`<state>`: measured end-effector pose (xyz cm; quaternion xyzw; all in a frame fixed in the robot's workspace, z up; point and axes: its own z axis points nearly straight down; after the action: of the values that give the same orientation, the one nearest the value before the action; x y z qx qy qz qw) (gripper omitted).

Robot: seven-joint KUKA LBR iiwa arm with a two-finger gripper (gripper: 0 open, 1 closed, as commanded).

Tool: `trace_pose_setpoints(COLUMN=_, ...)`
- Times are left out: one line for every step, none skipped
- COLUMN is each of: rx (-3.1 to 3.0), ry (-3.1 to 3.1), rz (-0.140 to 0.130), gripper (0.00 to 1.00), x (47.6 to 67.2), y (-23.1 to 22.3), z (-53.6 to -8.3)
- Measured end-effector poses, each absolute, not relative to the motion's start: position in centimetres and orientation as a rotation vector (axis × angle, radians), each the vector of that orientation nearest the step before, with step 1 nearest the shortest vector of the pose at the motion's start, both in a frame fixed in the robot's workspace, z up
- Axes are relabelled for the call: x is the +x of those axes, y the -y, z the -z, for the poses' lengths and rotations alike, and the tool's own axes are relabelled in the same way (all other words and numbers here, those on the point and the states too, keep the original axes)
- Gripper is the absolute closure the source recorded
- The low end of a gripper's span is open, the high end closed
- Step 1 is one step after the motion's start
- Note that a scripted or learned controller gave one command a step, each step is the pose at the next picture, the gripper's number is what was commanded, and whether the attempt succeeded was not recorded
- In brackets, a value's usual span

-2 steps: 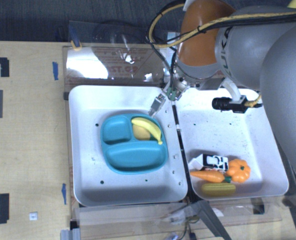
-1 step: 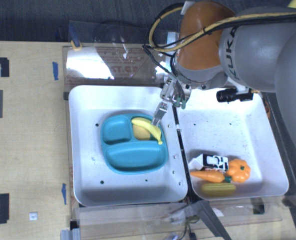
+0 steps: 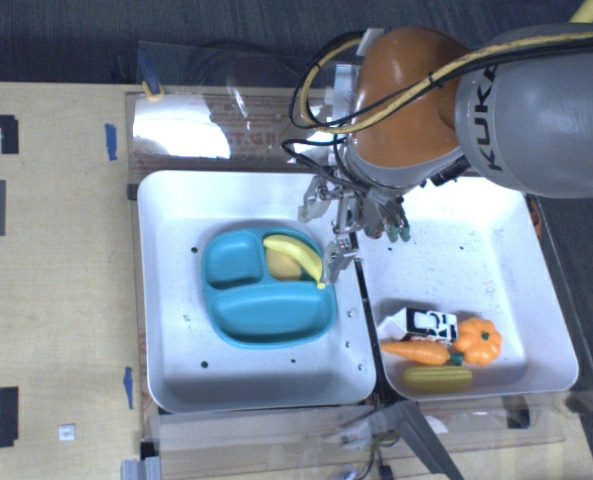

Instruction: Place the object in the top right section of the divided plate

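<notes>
Resting yellow banana, curved

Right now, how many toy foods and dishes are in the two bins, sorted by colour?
Yellow: 2, the banana and the corn
Orange: 2, the carrot and the pumpkin
Blue: 1, the plate
Black-and-white: 1, a small toy
Total: 6

Bench w/ 2 bins, prob. touching.
</notes>
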<state>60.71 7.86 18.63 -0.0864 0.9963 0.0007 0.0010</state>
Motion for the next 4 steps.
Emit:
trace_pose_setpoints(rx=-0.719, ry=-3.056, rz=-0.001, gripper=0.00, x=58.8, y=-5.1, z=-20.6)
trace_pose_setpoints(rx=-0.315, ry=-3.124, rz=-0.001, gripper=0.00, x=58.5, y=-0.1, z=-19.8)
trace_pose_setpoints(rx=-1.041, ry=-2.953, rz=-0.003, gripper=0.00, x=63.4, y=-7.4, z=-20.3)
trace_pose_setpoints(rx=-1.853, ry=-2.535, rz=-0.004, gripper=0.00, x=58.9, y=-8.3, z=-18.6)
